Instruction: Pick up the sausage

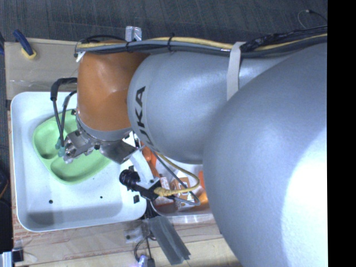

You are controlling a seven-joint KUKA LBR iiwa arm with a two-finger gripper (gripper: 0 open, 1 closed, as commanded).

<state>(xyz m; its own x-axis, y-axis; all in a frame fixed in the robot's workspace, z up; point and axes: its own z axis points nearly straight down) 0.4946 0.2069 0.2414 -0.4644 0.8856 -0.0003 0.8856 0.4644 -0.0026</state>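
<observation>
An orange-brown strip, perhaps the sausage (150,160), lies slanted at the left edge of the right bin (189,218); most of it is hidden from me.

Arm (233,127): grey with an orange band (105,93) (black lettering). Bin (33,204): white. Object (47,138) inside: light green. Table (33,71): tan.
</observation>
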